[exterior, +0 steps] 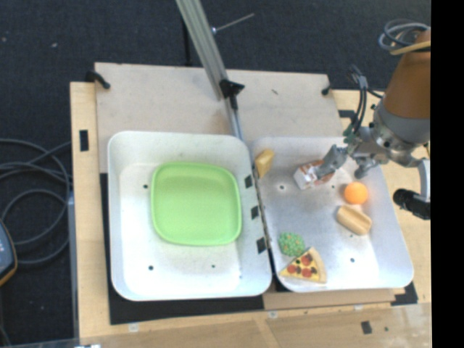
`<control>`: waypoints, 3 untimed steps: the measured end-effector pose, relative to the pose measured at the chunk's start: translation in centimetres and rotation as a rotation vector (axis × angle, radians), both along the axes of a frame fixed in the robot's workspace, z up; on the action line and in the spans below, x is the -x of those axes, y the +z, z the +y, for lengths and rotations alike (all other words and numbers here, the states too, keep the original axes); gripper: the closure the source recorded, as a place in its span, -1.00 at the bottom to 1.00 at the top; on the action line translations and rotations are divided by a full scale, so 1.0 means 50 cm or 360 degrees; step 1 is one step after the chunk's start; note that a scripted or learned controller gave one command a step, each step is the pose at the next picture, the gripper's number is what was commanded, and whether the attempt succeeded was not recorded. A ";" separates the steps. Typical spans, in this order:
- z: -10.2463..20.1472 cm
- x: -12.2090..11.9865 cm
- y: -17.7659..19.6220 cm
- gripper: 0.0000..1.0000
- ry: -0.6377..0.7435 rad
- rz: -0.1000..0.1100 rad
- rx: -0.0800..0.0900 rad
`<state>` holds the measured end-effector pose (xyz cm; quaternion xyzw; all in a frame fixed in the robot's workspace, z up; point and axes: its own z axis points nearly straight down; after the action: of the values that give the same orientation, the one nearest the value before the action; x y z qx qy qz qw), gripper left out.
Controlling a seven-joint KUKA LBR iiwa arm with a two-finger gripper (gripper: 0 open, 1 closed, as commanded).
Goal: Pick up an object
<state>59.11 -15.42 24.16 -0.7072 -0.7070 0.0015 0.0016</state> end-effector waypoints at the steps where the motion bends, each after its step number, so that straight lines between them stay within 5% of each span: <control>1: -0.001 -0.018 -0.101 -1.00 0.0000 -0.0001 0.0000; 2: 0.003 -0.022 -0.225 -1.00 -0.0001 0.0000 0.0000; 3: 0.001 -0.025 -0.198 1.00 -0.0003 -0.0010 0.0000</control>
<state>60.38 -15.36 14.27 -0.7079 -0.7063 -0.0007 -0.0008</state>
